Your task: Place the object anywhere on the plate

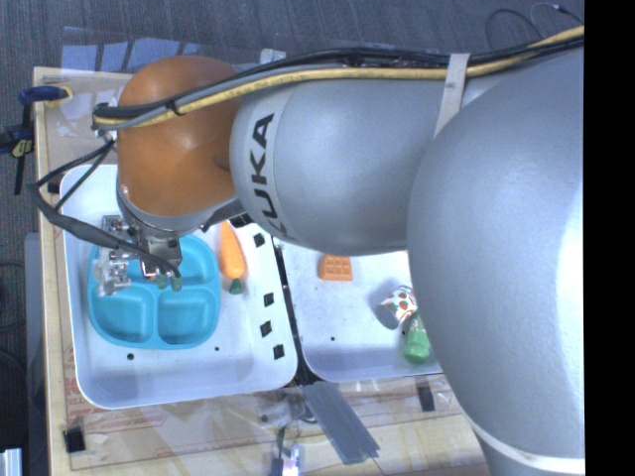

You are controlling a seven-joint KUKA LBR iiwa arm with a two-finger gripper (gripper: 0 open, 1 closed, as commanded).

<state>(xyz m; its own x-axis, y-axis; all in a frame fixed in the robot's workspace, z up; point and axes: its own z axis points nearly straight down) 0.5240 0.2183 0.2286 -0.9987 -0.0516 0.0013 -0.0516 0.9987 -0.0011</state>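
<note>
Gripper (149,263) hanging low over the blue divided plate (193,315), at its upper compartments — open or clenched, cannot tell. Just right of the gripper, beside the plate's rim: a toy carrot (231,254), orange with a green stem end, lying on the bin floor. Probably light, stiff, smooth plastic — apt to roll or slip. Best pinched across the thicker middle, not the tapered tip.

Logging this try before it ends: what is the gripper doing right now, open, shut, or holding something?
Gripper: over the blue plate in the left bin; whether it is open, shut or holding anything cannot be told.
</note>
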